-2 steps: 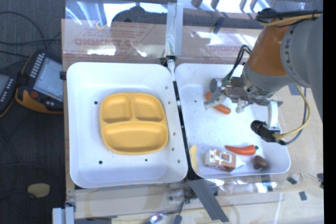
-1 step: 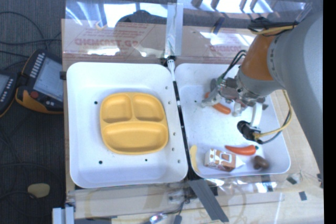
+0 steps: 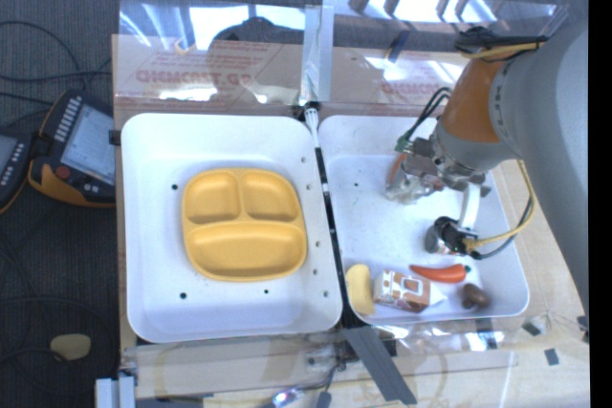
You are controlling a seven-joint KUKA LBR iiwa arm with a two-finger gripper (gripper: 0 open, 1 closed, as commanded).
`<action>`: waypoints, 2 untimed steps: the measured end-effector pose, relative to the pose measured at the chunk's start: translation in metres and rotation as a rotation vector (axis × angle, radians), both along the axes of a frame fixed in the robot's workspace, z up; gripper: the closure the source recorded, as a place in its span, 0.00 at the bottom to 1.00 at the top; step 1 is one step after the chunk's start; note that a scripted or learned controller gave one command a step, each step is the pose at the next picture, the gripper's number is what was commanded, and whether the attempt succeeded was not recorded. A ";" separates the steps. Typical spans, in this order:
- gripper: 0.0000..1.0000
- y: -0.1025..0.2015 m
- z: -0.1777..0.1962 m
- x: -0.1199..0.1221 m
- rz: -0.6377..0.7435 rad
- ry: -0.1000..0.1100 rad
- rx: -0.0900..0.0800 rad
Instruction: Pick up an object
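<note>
Right bin's [image 3: 382, 234] middle floor lies open; food items [image 3: 411, 287] crowd its near edge

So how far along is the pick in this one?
Nothing looks picked yet. The gripper is low in the right bin, above its upper area. The yellow piece, packet, red pepper and brown item lie along the near edge. Closing on an object and lifting are left. The yellow tray sits in the left bin.

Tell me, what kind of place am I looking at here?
Probably a robotics lab test bench: a grey arm with an orange band reaches over two white bins, one holding a yellow divided plate, and a handheld control pendant lies on the carpet.
</note>
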State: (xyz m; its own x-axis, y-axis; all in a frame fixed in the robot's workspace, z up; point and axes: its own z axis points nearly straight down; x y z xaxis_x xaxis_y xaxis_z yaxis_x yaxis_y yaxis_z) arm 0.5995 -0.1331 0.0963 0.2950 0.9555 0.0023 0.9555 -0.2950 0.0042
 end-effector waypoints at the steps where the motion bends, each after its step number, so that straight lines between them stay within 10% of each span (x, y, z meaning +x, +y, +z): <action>1: 0.00 0.000 0.000 0.000 0.000 0.000 0.000; 2: 0.00 -0.014 -0.009 0.014 -0.063 0.000 0.001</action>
